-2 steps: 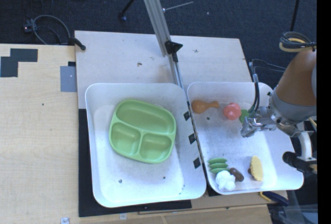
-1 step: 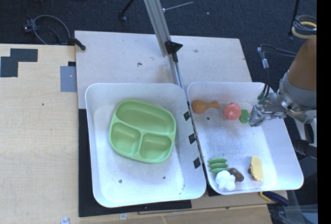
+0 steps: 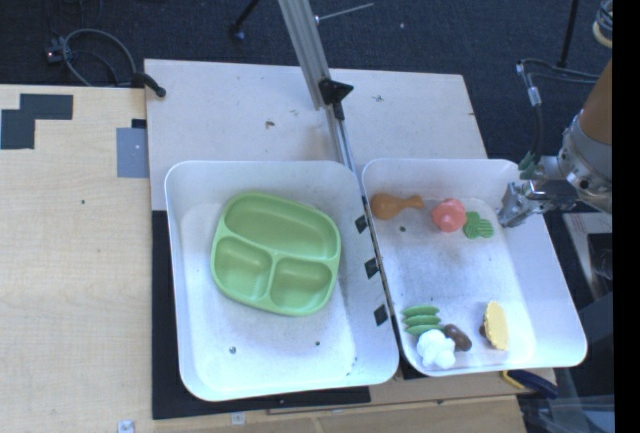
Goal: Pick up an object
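Note:
In the right bin (image 3: 540, 261) lie small toy foods: a brown drumstick (image 3: 394, 206), a red strawberry-like piece with a green top (image 3: 452, 216), a green leafy piece (image 3: 480, 228), green pea pods (image 3: 421, 318), a white piece (image 3: 434, 348), a small brown piece (image 3: 458, 335) and a yellow corn piece (image 3: 495, 324). My gripper (image 3: 517, 204) hangs at the bin's upper right edge, just right of the green leafy piece. Nothing shows between its fingers.
The left bin (image 3: 190, 321) holds a light green divided tray (image 3: 276, 252). A slanted metal post (image 3: 305, 31) rises behind the bins. Black clips (image 3: 371, 266) line the seam between the bins.

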`<state>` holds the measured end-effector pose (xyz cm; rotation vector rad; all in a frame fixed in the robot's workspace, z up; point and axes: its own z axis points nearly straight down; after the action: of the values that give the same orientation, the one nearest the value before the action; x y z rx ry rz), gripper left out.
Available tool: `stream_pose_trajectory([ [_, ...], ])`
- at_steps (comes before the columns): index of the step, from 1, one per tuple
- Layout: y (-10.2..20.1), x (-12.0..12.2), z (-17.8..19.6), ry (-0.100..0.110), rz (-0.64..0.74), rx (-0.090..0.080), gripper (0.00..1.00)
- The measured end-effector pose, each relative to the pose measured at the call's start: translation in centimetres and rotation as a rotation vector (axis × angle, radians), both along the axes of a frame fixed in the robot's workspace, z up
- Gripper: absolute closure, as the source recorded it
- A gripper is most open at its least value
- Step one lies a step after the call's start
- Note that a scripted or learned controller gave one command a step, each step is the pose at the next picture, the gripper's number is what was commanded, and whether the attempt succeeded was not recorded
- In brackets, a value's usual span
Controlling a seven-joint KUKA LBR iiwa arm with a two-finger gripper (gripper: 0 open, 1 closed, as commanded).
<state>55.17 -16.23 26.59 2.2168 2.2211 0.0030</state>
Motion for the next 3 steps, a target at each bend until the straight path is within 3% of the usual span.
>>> stream_pose_trajectory([
  [1, 4.6, 0.0, -1.0, 0.008, 0.002, 0.004, 1.0],
  [3, 13.3, -2.3, -1.5, 0.008, 0.001, 0.003, 1.0],
])
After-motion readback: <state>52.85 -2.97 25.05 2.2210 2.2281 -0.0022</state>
